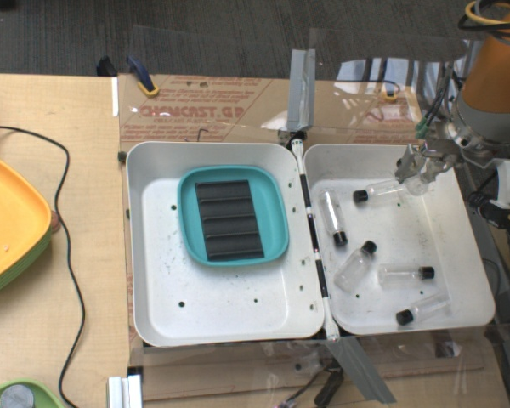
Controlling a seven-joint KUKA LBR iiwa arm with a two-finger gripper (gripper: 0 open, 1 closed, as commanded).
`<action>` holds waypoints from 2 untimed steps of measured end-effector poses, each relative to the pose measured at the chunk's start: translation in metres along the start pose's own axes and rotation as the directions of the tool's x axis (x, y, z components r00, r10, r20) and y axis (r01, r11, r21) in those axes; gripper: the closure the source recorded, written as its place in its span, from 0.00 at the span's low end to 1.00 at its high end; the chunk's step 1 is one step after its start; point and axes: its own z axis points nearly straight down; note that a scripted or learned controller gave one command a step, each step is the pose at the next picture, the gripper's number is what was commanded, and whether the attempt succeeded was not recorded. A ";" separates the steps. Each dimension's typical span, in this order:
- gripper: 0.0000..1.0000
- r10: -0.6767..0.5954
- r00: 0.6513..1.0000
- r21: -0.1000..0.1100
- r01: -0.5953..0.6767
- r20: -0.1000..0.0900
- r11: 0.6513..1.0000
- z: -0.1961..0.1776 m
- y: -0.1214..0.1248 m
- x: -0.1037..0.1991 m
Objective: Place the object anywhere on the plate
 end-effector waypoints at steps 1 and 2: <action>0.00 0.000 1.000 0.000 0.000 0.000 1.000 0.000 0.000 0.000; 0.00 0.025 1.000 -0.001 -0.025 0.000 1.000 -0.068 -0.002 -0.026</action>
